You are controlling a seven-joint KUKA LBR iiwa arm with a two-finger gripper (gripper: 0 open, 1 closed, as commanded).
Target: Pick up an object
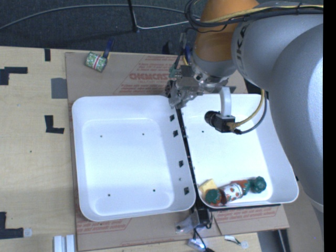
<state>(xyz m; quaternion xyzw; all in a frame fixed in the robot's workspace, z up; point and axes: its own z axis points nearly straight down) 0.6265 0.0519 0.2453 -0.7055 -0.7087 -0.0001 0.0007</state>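
Observation:
Several small objects lie bunched at the front of the right bin [252, 140]: a yellow piece [207, 185], a green round piece [212, 196], a red and white bottle-like item [233, 191] and a teal round piece [258, 184]. My gripper [177, 95] hangs under the orange wrist band, at the back end of the divider between the two bins and far from those objects. Nothing shows in its grasp.
The left bin [84, 140] sits beside the right one on brown cardboard. A small green block with a blue tag [96, 61] lies on the cardboard behind the left bin. A black cable fitting [219, 121] dangles over the right bin's back half.

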